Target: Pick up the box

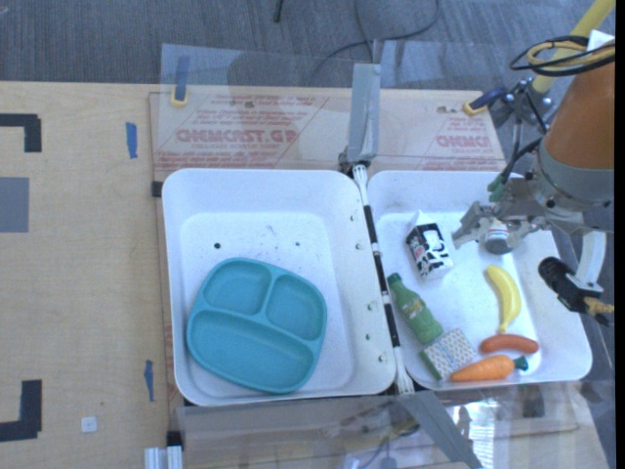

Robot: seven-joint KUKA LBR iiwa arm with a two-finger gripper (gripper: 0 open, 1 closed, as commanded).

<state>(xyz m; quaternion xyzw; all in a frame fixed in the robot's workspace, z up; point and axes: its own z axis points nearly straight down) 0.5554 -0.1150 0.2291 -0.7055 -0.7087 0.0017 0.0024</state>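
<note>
White plastic bins sit side by side on a wooden table [78, 291]. In the left bin [186, 198], lower left of centre, lies a teal plate [256, 322] with three compartments. The right bin [576, 355] holds the loose things.

We see the box [428, 249] near the middle of the frame, in the right bin's upper left part: a small black-and-white carton, tilted, one corner pointing up. Below it lie a green bottle [414, 310], a speckled sponge [448, 351], a carrot [482, 367], a red sausage [509, 343] and a banana [505, 296], all well apart from the box.

At the right of the frame the tool [480, 225] hangs just beside the box, to its right, fingers spread apart and nothing between them.

We judge the box to be light, thin-walled card, fairly stiff but easy to dent and apt to slide on the smooth bin floor. We would take it across its two narrow flat sides, near the middle, with a gentle squeeze; its tilt means the tool may need turning to meet those faces squarely.
</note>
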